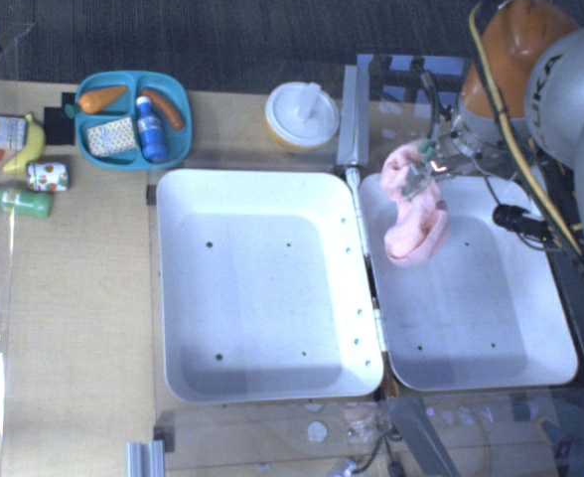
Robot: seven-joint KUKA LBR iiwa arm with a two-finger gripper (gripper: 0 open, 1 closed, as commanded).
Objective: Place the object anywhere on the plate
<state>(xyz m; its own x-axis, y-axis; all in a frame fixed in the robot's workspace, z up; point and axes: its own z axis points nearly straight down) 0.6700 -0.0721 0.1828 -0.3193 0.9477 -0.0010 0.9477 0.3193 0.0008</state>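
Two white bins sit side by side on the wooden table [73, 346] as your pincer [433, 164], closed on a limp pink cloth [413, 212], hangs over the right bin [491, 366]; carry it high, leftward toward the blue plate [178, 127].

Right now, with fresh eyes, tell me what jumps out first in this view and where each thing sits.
The pink cloth stands out most, hanging from the tool over the upper left part of the right bin. Next is the blue divided plate of toy food at the bench's upper left, beyond the left bin. A white lidded cup sits between the plate and the arm.
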